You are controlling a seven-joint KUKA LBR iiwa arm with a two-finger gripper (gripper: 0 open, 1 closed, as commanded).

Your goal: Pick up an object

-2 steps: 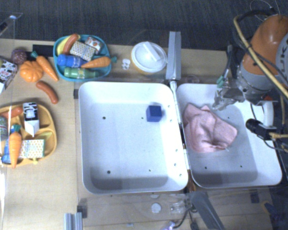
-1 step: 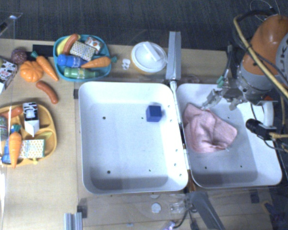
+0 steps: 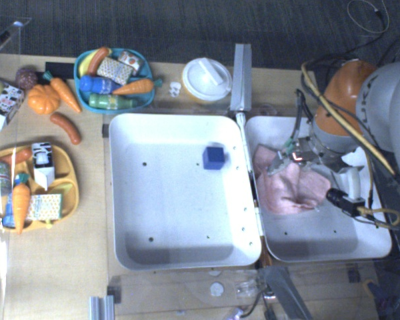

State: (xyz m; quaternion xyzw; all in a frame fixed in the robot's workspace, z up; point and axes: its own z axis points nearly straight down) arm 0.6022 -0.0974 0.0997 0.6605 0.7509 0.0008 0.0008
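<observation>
A small blue cube (image 3: 214,157) lies in the left white bin (image 3: 153,232), near its upper right corner. A crumpled pink cloth (image 3: 290,189) fills the left half of the right white bin (image 3: 333,245). My gripper (image 3: 295,156) reaches in from the right and hangs low over the upper edge of the pink cloth, at or just above its surface. The wrist and cables hide part of the cloth and the bin's upper right area.
A metal divider post (image 3: 240,79) stands between the bins at the back. Left of the bins sit a blue bowl of toy food (image 3: 113,80), a yellow tray of toy food (image 3: 33,187), loose toy vegetables (image 3: 53,99) and a white lidded container (image 3: 207,79).
</observation>
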